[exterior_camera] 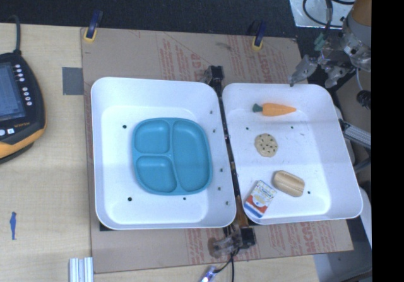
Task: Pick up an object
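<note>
On the bench, a sheet of brown cardboard point(189, 53) carries two shallow white bins side by side. Filling the left half is the left bin point(113, 94), and lying flat in it is a blue divided plate point(172, 156) with three compartments. Touching it along one edge is the right bin point(315, 148), which holds four small things, all apart from one another. An orange toy carrot point(276, 109) with a green tip lies toward the far side. Nearer, around the middle, sits a round cookie point(266, 145) with dark chips. Nearer still lies a tan bread roll point(288, 183), and just left of it a small carton point(259, 199) in white, red and blue, close to the near wall.

Beyond the far right corner of the right bin hangs the gripper point(312, 67), outside the bin's rim and well apart from every object. Its fingers look spread, with nothing between them. At the far left edge of the bench rests a black and orange handheld control pendant point(17, 107).
</note>
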You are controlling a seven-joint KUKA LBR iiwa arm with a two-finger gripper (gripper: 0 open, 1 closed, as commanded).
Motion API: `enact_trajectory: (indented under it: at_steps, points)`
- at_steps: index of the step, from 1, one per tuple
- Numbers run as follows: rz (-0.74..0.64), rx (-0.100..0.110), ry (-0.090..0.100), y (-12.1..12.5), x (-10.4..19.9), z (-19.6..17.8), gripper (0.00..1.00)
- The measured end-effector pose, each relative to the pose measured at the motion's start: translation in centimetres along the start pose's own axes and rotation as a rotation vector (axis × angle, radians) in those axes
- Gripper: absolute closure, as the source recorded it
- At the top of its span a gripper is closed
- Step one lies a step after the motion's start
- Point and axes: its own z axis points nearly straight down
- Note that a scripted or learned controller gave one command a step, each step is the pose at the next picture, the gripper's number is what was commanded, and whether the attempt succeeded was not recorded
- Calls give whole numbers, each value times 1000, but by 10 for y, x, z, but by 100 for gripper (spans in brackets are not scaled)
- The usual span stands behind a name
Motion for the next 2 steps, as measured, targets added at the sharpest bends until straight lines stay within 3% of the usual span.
enact_trajectory:
  at_steps: [1,2]
  points:
    - [-2,3,0,1,34,91,0]
    - [-1,3,0,-69,53,175,0]
